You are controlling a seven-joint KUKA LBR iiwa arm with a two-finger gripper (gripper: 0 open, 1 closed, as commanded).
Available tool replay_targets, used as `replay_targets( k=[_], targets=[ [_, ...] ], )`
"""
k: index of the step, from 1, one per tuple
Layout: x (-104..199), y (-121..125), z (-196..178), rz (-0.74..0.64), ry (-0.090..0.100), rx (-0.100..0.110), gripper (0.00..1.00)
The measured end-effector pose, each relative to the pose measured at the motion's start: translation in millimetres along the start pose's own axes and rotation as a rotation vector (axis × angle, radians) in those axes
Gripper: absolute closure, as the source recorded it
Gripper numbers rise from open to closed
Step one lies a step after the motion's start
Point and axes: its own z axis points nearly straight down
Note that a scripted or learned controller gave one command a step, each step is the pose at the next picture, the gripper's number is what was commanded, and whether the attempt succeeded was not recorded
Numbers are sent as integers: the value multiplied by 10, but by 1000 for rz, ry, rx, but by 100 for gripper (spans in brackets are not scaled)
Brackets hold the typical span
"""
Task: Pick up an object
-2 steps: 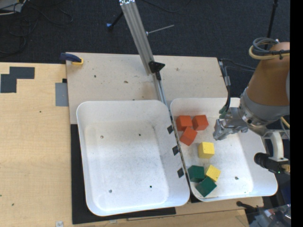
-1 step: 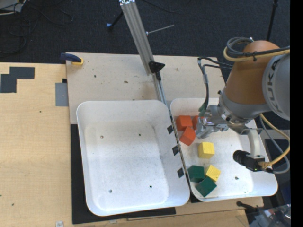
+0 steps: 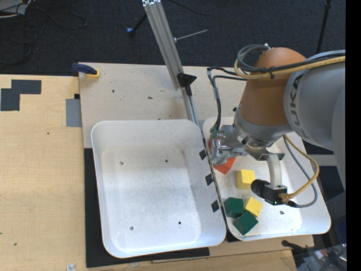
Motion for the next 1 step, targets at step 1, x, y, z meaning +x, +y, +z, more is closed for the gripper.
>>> replay_targets(
  k=[1],
  targets=[
    [564, 173, -63, 1, -2, -4, 100]
  ],
)
